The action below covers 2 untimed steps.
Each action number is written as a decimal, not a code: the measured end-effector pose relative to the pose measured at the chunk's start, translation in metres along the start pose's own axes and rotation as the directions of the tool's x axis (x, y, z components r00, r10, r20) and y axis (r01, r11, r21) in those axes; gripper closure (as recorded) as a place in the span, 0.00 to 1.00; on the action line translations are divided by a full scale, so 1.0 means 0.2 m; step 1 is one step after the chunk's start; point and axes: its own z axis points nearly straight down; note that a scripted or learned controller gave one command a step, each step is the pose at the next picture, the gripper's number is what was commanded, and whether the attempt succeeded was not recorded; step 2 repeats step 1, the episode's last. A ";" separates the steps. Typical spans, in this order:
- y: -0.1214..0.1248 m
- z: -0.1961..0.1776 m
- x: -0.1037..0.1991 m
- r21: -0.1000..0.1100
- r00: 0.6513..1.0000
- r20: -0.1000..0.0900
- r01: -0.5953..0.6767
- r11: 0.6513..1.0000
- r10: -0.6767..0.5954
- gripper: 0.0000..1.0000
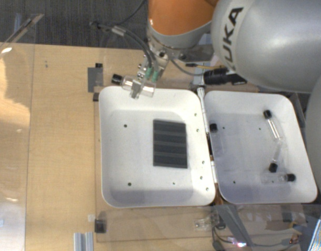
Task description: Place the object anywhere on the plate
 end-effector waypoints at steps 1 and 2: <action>0.11 0.49 -0.03 0.004 0.892 -0.001 -0.452 0.892 0.452 1.00; 0.11 0.49 -0.03 0.004 0.892 -0.001 -0.452 0.892 0.452 1.00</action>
